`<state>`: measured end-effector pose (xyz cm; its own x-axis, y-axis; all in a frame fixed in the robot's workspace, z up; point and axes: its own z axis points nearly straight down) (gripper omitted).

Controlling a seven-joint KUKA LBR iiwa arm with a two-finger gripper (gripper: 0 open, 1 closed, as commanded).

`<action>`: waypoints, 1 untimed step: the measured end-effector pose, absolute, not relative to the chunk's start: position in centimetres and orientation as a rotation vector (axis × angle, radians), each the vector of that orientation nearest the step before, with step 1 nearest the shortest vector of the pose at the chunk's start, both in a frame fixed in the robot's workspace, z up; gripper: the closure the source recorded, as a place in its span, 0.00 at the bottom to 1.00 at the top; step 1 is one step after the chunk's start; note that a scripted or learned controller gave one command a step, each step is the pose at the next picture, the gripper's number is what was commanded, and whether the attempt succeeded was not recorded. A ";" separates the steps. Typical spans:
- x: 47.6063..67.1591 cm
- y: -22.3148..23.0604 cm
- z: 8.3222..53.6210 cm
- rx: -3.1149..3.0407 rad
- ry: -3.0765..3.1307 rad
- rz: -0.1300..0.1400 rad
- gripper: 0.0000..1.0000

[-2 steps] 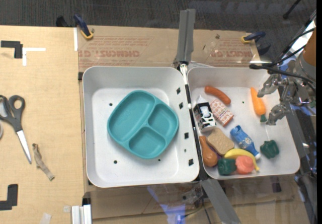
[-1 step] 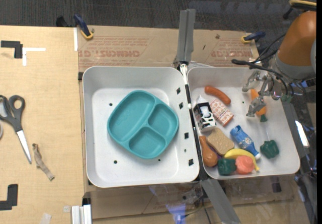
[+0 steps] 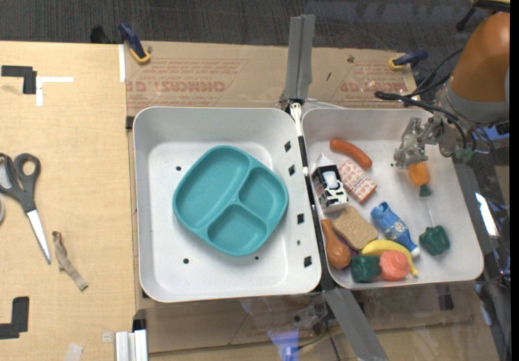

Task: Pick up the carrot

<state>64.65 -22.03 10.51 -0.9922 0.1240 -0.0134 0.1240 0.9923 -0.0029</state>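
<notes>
A tan cardboard-covered desk [image 3: 65,189] is seen over dark carpet, scissors [image 3: 24,197] lying at the left. The carrot [image 3: 418,174] is found in the right bin [image 3: 466,221], apparently pinched by the closed end effector [image 3: 411,158], long axis roughly vertical, green tip probably down.

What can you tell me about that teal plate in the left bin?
The teal plate is a rounded-square dish that looks like smooth plastic, moulded into three compartments: one large section along its upper left and two smaller ones toward the right and bottom, split by raised ridges. All three hold nothing. It lies flat and right side up, turned at an angle to the walls, near the middle of the left bin. It rests on the bin's floor and touches nothing else.
</notes>
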 end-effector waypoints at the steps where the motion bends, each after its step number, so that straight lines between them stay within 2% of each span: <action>1: 52.4 -22.2 9.2 0.146 3.137 0.000 1.00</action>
